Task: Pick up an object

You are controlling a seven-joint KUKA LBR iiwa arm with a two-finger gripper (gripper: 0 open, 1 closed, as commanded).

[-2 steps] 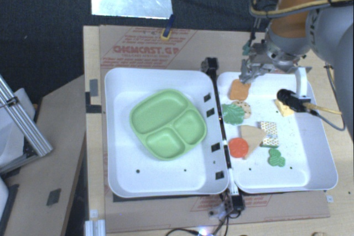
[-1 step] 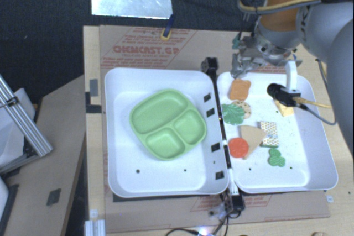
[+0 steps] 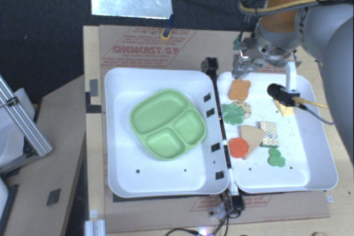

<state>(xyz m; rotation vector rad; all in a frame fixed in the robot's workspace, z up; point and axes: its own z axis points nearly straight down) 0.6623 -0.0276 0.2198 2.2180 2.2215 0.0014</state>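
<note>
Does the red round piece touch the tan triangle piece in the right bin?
Touching. In the camera view, the red round piece lies against the lower left edge of the tan triangle piece, with no white bin floor between them.

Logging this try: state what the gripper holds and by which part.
Nothing is visibly held. The gripper hangs over the right bin's far edge, just above the flat orange rectangular piece; nothing shows between its fingers.

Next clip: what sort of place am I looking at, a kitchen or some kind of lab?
Most likely a robot lab bench, not a kitchen. Two white bins sit on a cardboard sheet; the food looks like toys, beside a green tray; and the arm reaches in from the right.
</note>
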